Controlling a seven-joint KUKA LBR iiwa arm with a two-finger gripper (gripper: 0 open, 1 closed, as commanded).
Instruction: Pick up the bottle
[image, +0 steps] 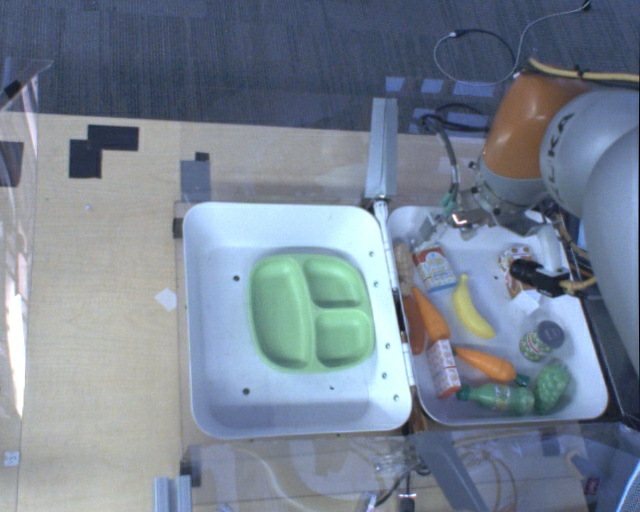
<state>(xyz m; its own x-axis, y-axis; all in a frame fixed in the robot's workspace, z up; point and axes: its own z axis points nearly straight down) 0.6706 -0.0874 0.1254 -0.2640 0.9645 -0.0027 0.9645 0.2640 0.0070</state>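
Camera view frames a pale wooden desk (110, 330) on which two shallow white bins are set side by side. Places below are given relative to the green bottle (497, 397), which is laid on its side against the near wall of the right bin (590, 395), its cap pointed toward the left bin (210, 330).

Just beside the bottle's far end, a green bumpy toy (551, 385) is seen touching it or nearly so. Directly beyond the bottle, an orange carrot (486, 363) is laid at a slant. A small red-labelled sauce bottle (443, 366) is placed just beside the bottle's cap, and a second carrot (428, 312) is found farther beyond that. A yellow banana (470, 308) is laid beyond the first carrot, near the middle of the bin. A small round tin (541, 341) is stood beyond the bumpy toy. A small white carton with a red label (434, 267) is seen well beyond the bottle, by the far wall.

A green divided plate (310, 310) is set in the left bin, well apart from the bottle.

The gripper (462, 216) is held at the far wall of the right bin, well apart from the bottle, under the arm's orange band (525, 125). How wide the jaws are set cannot be told, and nothing is seen held between them.
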